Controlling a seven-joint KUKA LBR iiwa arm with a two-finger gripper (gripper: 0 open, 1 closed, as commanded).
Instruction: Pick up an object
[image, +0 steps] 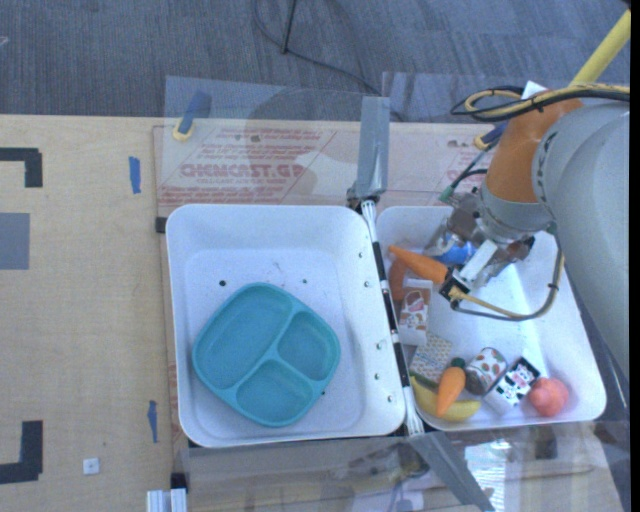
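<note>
My gripper (457, 262) hangs low over the back of the right bin (580, 345), beneath the orange-banded wrist. Right beside it lie an orange carrot-shaped toy (420, 265) and a small blue item (459, 250); I cannot tell whether either is touched. A small printed packet (415, 311) lies against the bin's left wall. Along the front of the bin sit a patterned piece (432, 353), a small carrot (450, 384), a banana (447, 407), a can (486, 369), a black-and-white item (516, 382) and a pink-red ball (548, 397).
The left bin (200, 240) holds a teal divided plate (266, 352). A ridge with clips (385, 300) separates the two bins. The arm's grey body (600, 200) covers the right bin's far right side, and a cable (510, 310) loops below the gripper.
</note>
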